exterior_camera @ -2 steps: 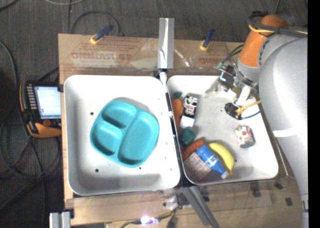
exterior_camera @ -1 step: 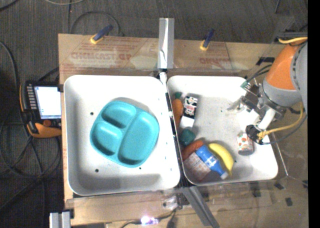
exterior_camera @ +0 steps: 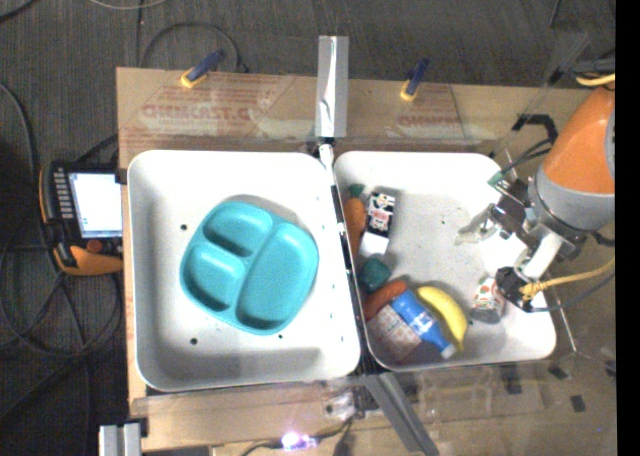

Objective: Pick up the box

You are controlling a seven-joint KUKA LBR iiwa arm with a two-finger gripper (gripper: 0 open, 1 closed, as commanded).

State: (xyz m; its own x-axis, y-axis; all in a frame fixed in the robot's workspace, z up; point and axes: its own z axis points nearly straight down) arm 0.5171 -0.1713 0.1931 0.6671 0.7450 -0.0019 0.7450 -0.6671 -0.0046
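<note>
Pincer: at the right bin's right edge; its opening cannot be told, nothing visibly held.
Box: well left of the pincer, upper part of the same bin.
Risk: likely snagging the banana or bottle lying between.
Count: two bins, one tray, one box, one banana.

Overall light: even, moderately bright, from overhead.
Brightest area: the white floor of the left bin around the teal divided plate, nearly washed out.
Shadows: soft, a faint one just below and right of the plate; the carpet left of the bin is dark.
Glare: a small purple-white glint below the bin's front edge.
Sharpness: soft throughout, small print unreadable.
Distortion: none evident at the edges.
</note>
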